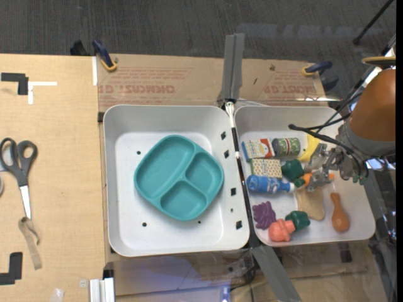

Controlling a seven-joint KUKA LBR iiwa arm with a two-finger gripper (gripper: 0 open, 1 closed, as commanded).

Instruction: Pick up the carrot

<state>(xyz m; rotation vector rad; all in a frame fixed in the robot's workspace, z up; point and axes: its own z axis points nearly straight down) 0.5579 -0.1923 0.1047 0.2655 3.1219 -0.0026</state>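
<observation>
Carrot (306, 180) in the right bin (359, 233), near the middle. Small and orange, with a dark green leafy top (292, 169) on its left. Partly hidden by the gripper (322, 170), right on top of it. Open or closed, cannot tell: too many wires and grey parts in the way. Hard to say if the carrot is touched at all.

Underneath, a light wooden bench (50, 231) with scissors (19, 162) lying far to the left. Brown cardboard (164, 83) behind both bins, pinned by blue clamps (104, 55). Dark floor (157, 11) beyond that.

In the left bin (116, 231), a teal plate (179, 178) with three parts. In the right bin, lots of toy food packed close: a green can (287, 146), a blue bottle (267, 184), purple grapes (264, 214), a brown spoon-like thing (340, 212). Arm (376, 109) cut off at the right edge, big orange band showing. Labels on the little boxes too small to read.
</observation>
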